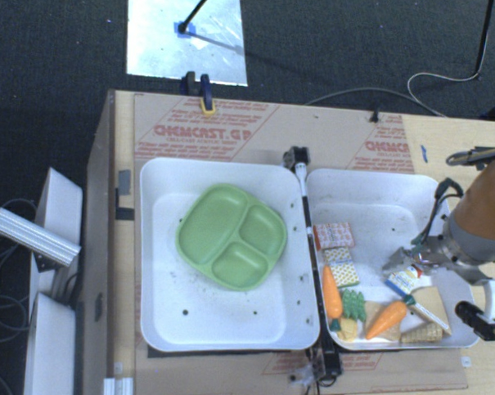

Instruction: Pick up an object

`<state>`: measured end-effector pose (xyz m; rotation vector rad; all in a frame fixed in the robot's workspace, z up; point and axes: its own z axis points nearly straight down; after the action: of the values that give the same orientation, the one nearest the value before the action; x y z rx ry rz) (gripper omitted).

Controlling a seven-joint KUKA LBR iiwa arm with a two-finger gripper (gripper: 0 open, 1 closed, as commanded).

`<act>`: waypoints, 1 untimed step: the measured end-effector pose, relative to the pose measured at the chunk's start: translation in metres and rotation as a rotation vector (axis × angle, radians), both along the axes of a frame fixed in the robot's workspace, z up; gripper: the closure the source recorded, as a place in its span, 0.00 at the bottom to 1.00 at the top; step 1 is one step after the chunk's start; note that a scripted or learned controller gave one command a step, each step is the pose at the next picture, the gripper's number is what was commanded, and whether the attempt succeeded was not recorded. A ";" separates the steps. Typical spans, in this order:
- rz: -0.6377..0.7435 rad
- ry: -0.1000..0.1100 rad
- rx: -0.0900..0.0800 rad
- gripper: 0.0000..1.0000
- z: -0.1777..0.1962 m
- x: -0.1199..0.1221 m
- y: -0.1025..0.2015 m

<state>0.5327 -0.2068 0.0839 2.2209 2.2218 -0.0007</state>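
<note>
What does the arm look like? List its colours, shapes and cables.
The arm enters from the right as a thick rounded body: an orange band, grey below it. The hand is metallic grey, with thin, angular parts. A dark cable loops up beside the wrist. No markings are legible.

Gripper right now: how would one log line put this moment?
gripper: low in right bin, over blue-white packet | grasp: unconfirmed | green tray: left bin
</note>
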 end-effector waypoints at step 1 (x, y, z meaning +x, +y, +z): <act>0.001 -0.004 0.000 1.00 0.011 0.002 0.000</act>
<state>0.5343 -0.2065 0.0951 2.2179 2.2207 0.0038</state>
